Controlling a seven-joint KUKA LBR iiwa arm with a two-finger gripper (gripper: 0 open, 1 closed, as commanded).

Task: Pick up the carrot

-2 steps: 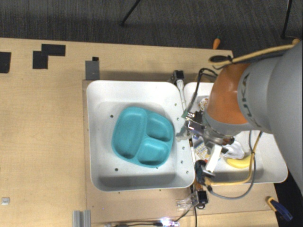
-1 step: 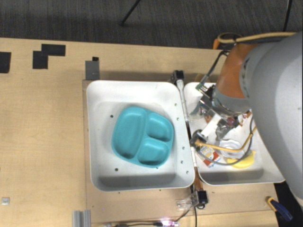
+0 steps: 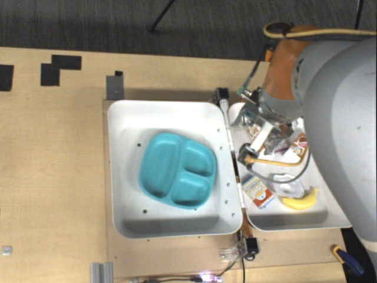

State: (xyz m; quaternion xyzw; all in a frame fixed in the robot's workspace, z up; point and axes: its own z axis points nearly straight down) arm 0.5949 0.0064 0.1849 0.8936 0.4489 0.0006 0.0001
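My gripper is low in the right bin, near its left wall, under the grey arm and its orange band. The arm and wrist cover much of that bin. I cannot pick out a carrot among the things that show around the gripper. Nothing is visibly held.
A teal divided plate lies in the left bin. In the right bin a yellow banana lies at the front, a small printed packet to its left, and a red and white wrapper beside the wrist.
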